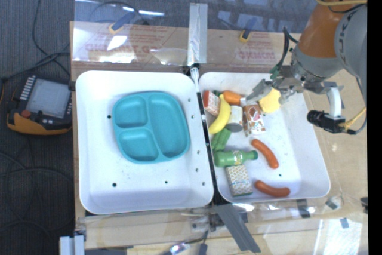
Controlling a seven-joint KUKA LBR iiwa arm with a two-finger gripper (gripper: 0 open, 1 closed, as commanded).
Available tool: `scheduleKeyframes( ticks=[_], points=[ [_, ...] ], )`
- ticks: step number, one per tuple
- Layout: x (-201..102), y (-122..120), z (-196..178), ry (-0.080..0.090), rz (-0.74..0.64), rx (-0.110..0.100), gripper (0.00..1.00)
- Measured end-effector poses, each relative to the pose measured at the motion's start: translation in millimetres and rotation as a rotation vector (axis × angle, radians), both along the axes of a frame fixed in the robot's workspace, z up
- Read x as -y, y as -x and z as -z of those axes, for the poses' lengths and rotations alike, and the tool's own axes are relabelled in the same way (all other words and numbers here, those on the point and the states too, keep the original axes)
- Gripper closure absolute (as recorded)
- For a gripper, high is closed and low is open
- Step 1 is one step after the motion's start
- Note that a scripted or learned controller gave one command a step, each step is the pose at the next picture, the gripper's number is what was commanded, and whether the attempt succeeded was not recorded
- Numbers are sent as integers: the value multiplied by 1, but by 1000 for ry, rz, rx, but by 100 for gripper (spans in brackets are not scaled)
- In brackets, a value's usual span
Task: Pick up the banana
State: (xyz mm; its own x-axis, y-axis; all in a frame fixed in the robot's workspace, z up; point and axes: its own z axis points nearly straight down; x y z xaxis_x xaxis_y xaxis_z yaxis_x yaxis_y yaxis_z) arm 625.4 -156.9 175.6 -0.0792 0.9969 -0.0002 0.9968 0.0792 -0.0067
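Note:
The banana (219, 117) is yellow and curved. It lies in the right bin (310, 152) near the bin's left wall, between a red and white packet (210, 103) and a brown and white carton (253, 119). My gripper (270, 90) hangs over the back of the right bin, to the right of the banana and apart from it. A round yellow item (270, 102) sits directly under the gripper; I cannot tell whether the two touch. The banana lies free, with nothing gripping it.
The right bin also holds an orange piece (231, 97), a green vegetable (221, 139), a green bottle (236, 157), two red sausages (264, 152), (273, 189) and a patterned box (239, 179). The left bin (95, 158) holds a blue divided plate (150, 126).

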Motion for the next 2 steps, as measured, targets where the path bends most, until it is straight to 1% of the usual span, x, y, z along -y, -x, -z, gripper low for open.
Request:
scheduleKeyframes(
  ticks=[1,2],
  points=[
    [-30,6,63,-2,-191,3,0],
    [-88,53,-5,-2,-78,0,0]
  ],
)
